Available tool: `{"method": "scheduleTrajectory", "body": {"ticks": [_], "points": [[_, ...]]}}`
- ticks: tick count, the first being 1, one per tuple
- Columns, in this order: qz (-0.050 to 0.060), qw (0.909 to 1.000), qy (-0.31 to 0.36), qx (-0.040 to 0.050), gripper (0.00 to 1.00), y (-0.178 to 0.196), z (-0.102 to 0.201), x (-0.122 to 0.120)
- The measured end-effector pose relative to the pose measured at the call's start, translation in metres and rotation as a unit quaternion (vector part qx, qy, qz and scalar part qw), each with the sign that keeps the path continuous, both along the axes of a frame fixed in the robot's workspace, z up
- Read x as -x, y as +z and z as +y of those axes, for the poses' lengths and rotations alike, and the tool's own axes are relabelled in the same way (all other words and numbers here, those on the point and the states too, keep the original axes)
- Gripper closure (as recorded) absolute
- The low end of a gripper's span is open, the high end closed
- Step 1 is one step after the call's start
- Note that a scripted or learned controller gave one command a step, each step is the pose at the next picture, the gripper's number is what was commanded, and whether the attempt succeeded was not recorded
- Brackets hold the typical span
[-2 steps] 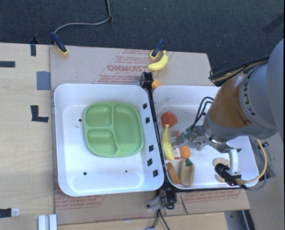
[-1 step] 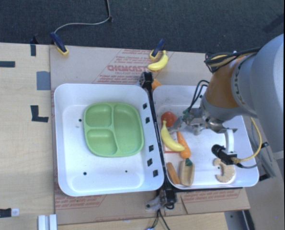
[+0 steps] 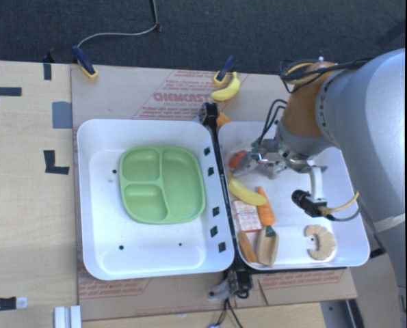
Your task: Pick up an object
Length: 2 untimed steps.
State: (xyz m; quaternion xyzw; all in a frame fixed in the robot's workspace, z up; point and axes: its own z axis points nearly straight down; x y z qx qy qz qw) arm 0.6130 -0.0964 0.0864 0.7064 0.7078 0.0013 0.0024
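Claw (image 3: 258, 157) just right of red toy (image 3: 238, 159), banana (image 3: 247, 193) below.

In the right bin (image 3: 353, 248), a banana (image 3: 247, 192), carrot (image 3: 265, 214) and packet (image 3: 245, 219) crowded the left wall; a croissant (image 3: 320, 242) sat apart, with bare floor between. A green tray (image 3: 162, 184) filled the left bin's (image 3: 94, 251) middle.

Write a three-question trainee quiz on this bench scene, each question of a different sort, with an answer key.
1. True or false: the green tray lies in the left bin.
2. Which lies nearest the gripper? A) croissant B) banana C) carrot
3. Fill in: the green tray has ___ compartments.

Key: 1 true; 2 B; 3 three.
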Motion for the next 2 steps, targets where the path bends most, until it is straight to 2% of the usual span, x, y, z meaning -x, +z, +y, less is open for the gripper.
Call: {"method": "scheduleTrajectory", "body": {"ticks": [1,2], "points": [[0.001,1.0,0.0,-0.0002,0.0,-0.0009,-0.0052,-0.0562],[0.002,1.0,0.0,0.0011,1.0,0.0083,-0.0058,-0.0556]]}}
